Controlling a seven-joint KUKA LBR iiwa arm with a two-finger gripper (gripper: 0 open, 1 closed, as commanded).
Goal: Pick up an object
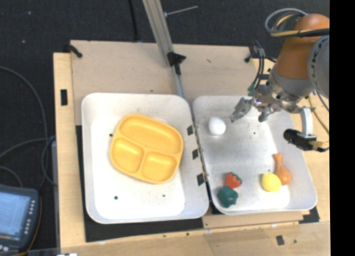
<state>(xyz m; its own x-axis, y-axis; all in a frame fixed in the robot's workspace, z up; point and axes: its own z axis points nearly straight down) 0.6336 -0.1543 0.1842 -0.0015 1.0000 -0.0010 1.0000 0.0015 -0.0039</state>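
Two fingers of the gripper (253, 111) stand spread apart with nothing between them, hanging over the right bin (244, 208); a white ball (216, 126) lies just left of them, while the yellow lemon (270, 182) and orange piece (280, 169) sit well below

Two bins (89, 138), one yellow tray (146, 148), five small objects (217, 126).

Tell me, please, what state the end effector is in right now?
End effector: open, fingers spread, holding nothing, above the right bin near the white ball.
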